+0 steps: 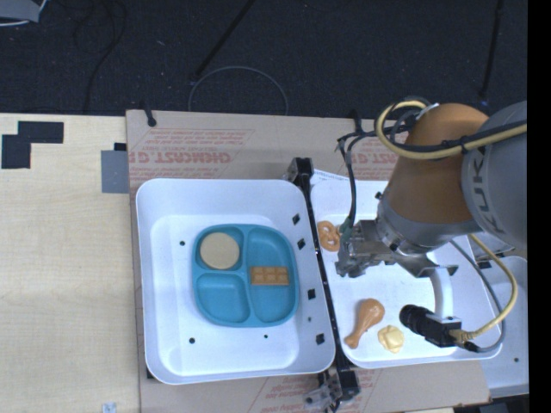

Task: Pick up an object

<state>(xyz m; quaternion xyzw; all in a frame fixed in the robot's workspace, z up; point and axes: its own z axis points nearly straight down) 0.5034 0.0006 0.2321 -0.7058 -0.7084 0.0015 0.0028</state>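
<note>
An orange pretzel [328,235] lies by the left wall of the right bin [482,351], just beside the gripper [349,261], whose opening I cannot tell, while a chicken drumstick [366,320] and pale yellow piece [391,338] rest nearer the front.

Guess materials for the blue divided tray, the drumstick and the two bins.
Blue divided tray: looks like moulded plastic, matte, uniform colour with rounded compartment walls.
Drumstick: likely toy plastic or rubber, flat tan colour, smooth outline; hard or soft is unclear.
Left bin and right bin: probably thin formed plastic, white, slight sheen, rounded corners.
</note>
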